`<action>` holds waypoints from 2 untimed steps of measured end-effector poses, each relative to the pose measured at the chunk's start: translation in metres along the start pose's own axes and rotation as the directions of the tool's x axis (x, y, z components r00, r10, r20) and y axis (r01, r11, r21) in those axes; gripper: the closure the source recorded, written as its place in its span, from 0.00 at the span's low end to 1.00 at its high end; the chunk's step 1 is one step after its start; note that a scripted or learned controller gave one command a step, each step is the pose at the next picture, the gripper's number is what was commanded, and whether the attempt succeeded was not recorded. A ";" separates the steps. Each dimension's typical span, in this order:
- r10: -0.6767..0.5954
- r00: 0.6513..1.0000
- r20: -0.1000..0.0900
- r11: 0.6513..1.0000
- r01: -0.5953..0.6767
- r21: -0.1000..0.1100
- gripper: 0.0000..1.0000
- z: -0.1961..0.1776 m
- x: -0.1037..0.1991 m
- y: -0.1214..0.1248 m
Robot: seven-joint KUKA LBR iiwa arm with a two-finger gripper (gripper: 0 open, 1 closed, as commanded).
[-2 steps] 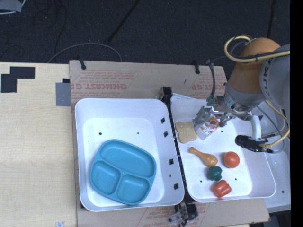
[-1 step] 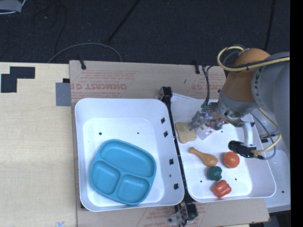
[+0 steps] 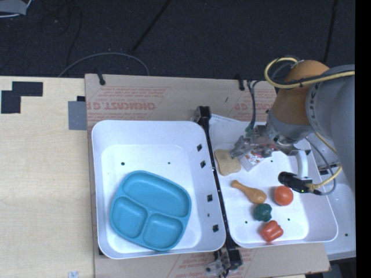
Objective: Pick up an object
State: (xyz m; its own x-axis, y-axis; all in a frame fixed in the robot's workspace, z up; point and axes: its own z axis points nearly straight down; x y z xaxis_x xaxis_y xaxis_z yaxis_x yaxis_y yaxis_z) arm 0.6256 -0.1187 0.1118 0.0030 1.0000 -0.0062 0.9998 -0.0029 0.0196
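Observation:
My gripper point(image 3: 248, 149) hangs low over the upper left part of the right bin point(image 3: 324, 227), just right of a beige bread-like piece point(image 3: 227, 162). A small white and red thing point(image 3: 254, 157) lies right under the gripper; whether it is gripped is unclear. Below lie a yellow-orange drumstick shape point(image 3: 250, 191), an orange-red tomato point(image 3: 283, 195), a dark green piece point(image 3: 262, 212) and a red pepper-like piece point(image 3: 271, 230).
The left bin point(image 3: 110, 138) holds a blue divided plate point(image 3: 152, 210). A black divider point(image 3: 211, 178) runs between the bins. The grey arm with its orange band point(image 3: 301, 91) and a black cable fitting point(image 3: 295, 183) hang over the right bin's right side.

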 end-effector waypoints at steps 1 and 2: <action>0.002 1.000 -0.004 1.000 -0.002 -0.003 1.00 -0.012 0.001 0.002; 0.005 1.000 -0.005 1.000 -0.005 0.018 1.00 -0.065 -0.008 -0.004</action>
State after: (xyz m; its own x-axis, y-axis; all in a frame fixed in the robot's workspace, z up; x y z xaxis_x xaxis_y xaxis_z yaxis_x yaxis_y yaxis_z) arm 0.6199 -0.1261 0.1762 0.0079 1.0000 -0.0009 1.0000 -0.0079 0.0020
